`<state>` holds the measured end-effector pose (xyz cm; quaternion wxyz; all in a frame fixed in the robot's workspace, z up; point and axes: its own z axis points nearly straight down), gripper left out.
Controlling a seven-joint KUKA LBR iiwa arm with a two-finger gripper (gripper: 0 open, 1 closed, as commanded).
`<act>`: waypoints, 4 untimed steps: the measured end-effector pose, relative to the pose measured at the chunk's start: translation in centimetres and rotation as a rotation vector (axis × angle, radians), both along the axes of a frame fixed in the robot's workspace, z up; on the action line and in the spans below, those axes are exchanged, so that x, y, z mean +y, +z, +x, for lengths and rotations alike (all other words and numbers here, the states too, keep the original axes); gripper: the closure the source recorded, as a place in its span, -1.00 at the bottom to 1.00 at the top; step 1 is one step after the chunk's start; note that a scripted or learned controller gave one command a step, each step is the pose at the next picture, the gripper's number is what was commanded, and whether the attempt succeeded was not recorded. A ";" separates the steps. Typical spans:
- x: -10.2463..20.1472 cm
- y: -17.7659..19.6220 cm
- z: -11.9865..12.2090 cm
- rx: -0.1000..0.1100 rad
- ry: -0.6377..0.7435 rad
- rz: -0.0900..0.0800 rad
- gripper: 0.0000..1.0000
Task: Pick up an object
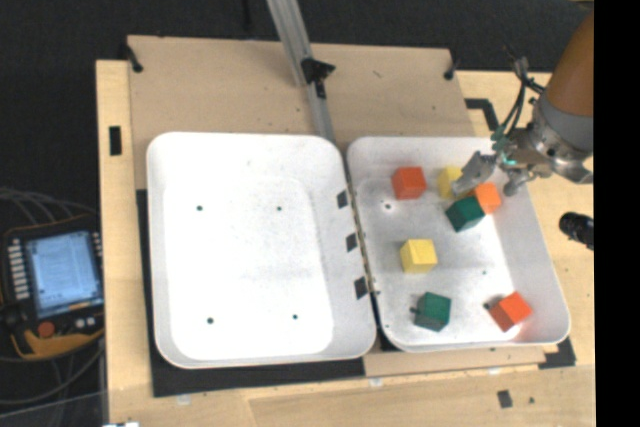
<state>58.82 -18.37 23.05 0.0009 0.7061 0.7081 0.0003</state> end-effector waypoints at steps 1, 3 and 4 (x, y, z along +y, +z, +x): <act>0.0 0.0 0.0 0.000 0.000 0.000 -1.00; 0.0 -10.8 0.5 -0.011 -0.005 -0.011 -1.00; 0.1 -10.3 0.8 -0.020 -0.004 -0.008 -1.00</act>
